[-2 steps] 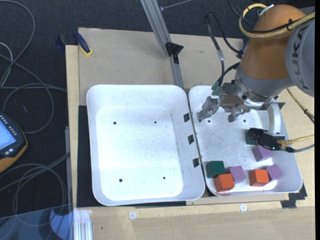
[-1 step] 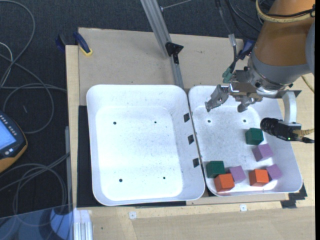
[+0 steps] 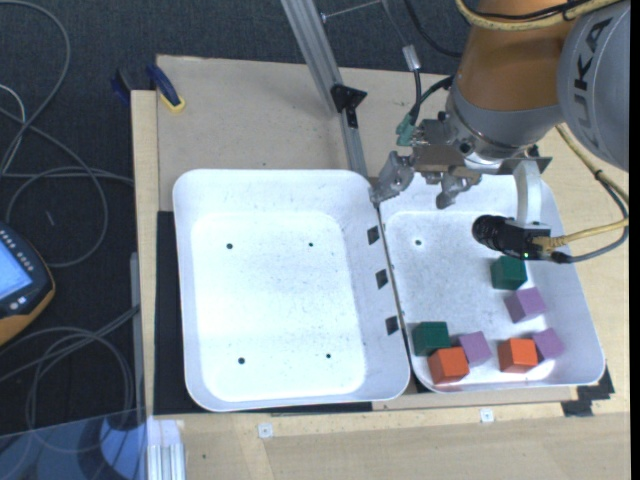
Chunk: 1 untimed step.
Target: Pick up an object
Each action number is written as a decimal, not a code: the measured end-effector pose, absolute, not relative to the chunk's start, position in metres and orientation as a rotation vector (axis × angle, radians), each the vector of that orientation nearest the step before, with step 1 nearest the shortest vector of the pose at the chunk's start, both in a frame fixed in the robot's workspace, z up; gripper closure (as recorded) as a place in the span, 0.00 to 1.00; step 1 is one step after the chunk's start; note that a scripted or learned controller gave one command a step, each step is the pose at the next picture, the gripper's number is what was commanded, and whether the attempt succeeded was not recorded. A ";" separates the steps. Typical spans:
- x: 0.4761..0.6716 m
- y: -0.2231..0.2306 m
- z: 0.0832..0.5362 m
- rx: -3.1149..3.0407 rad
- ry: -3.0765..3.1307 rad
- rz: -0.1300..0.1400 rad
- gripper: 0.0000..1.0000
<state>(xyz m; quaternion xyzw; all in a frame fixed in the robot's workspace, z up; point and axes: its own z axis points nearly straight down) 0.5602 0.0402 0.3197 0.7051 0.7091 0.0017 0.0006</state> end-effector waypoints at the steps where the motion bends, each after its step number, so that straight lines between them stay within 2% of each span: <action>1: 0.572 0.017 0.251 2.228 2.222 -0.010 0.00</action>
